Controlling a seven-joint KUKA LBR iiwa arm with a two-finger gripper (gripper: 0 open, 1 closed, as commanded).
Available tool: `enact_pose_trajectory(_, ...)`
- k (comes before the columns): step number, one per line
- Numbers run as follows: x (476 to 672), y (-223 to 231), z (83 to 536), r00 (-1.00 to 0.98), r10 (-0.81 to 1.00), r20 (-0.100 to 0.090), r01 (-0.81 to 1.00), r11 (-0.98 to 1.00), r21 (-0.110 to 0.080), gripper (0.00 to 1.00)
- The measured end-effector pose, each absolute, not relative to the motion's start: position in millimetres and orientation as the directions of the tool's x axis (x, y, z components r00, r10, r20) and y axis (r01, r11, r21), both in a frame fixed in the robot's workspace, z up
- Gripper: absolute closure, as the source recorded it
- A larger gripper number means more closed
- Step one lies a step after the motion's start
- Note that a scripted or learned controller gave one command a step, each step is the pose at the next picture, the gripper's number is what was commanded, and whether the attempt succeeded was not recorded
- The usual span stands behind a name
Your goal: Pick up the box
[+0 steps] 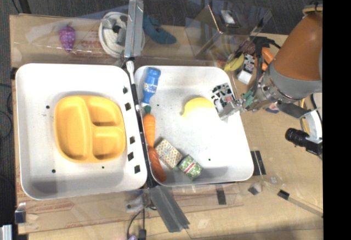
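Observation:
A small box (168, 154) with a cream, dotted pattern lies near the front of the right bin (233, 148), tilted on a diagonal. Right beside it, touching or nearly so, rests a smaller green and red block (190, 167). My gripper (224, 106) hangs over the bin's right side, just right of a yellow lemon (197, 106). It is well away from the box, up and to the right of it. Nothing can be seen held in it.
The right bin also holds a blue bottle (150, 83), a carrot (149, 129) and a red item (156, 163) along its left wall. A yellow divided plate (90, 126) lies in the left bin (33, 85). Clutter and clear boxes stand behind the bins.

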State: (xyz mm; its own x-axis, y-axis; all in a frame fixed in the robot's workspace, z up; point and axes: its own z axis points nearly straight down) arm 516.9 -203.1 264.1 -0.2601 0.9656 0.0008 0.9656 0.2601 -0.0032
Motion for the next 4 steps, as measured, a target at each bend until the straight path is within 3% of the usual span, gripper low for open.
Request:
enact_pose_trajectory(1,567.8,-109,248,0.164,0.986,-0.001,0.986,-0.164,-0.003,1.0)
enact_pose_trajectory(2,635.1,-75,237,0.096,0.995,-0.001,0.995,-0.096,-0.004,1.0)
enact_pose_trajectory(3,656.3,14,215,0.22,0.975,-0.001,0.975,-0.22,-0.004,1.0)
enact_pose_trajectory(4,573.1,-37,222,0.05,0.999,0.0,0.999,-0.05,-0.004,1.0)
